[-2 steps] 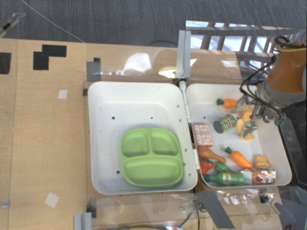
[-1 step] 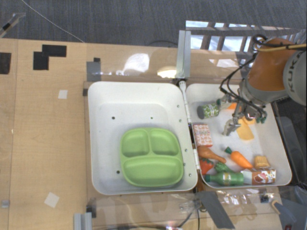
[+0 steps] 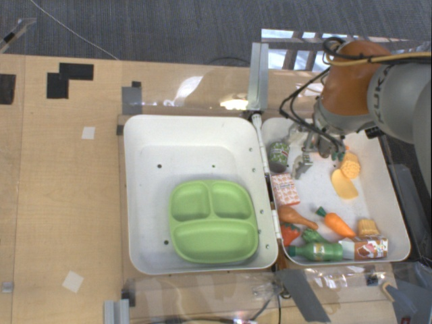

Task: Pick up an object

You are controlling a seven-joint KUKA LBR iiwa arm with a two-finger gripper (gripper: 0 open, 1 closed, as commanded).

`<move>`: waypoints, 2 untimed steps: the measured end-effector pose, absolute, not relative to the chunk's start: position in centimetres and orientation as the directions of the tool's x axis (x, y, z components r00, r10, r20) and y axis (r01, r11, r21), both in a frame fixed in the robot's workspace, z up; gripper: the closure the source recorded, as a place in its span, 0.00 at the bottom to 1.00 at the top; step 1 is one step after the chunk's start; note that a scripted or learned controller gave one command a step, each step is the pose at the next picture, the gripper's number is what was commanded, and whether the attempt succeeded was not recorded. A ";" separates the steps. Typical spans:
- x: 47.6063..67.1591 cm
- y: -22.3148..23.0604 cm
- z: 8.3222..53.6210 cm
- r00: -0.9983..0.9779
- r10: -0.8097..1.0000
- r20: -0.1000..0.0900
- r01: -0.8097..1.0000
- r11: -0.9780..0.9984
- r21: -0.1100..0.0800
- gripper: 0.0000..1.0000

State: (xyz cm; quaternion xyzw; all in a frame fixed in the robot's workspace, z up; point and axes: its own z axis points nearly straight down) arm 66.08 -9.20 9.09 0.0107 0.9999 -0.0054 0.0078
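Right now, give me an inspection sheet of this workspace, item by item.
Surface: wooden bench bearing two white bins.
Job's things: right bin holds a carrot, green bottle, yellow pieces, small carton.
Clutter: green divided plate in the left bin.
Grippers: claw low over the right bin's far end, nothing seen between its fingers.
Cables: black cables by the wrist.
Surroundings: dark carpet beyond.
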 end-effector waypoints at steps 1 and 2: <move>64.4 -14.3 16.1 -0.968 -0.249 -0.014 -0.249 0.968 -0.006 0.00; 64.7 -20.4 9.0 -0.975 -0.223 -0.013 -0.223 0.975 -0.005 0.00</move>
